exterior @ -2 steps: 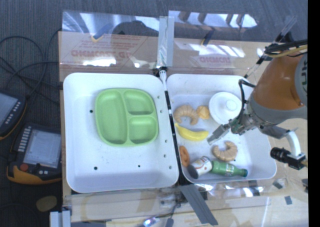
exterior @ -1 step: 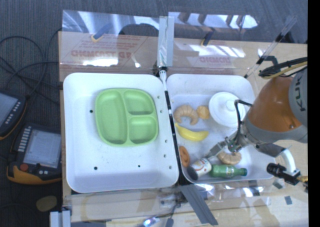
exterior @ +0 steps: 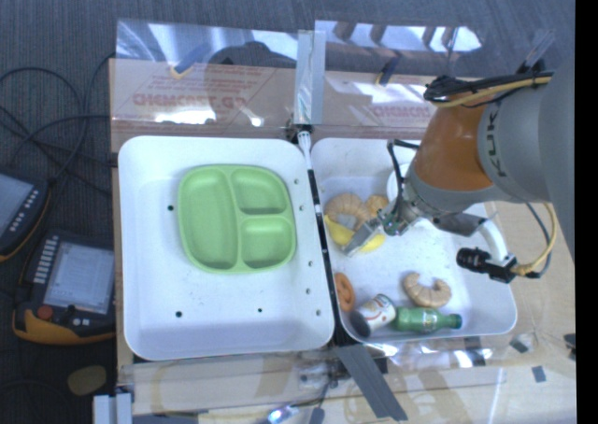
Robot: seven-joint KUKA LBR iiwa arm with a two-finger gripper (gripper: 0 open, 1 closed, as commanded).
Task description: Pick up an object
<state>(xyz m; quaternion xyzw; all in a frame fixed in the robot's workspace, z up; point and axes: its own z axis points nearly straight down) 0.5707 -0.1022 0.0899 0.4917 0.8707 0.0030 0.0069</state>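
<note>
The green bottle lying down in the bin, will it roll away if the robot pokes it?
Probably. The green bottle lies on its side and looks round, so a sideways push would likely roll it. The can touching its cap end might stop it that way. Its smooth, shiny surface could also slip from the gripper.

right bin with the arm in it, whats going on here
A grey and orange robot arm has reached into the right bin, and its end effector is down at a yellow object beside a croissant. Whether it has gripped anything cannot be told. A second pastry, a green bottle and a small can lie nearer the front. The left bin holds a green divided plate.
</note>
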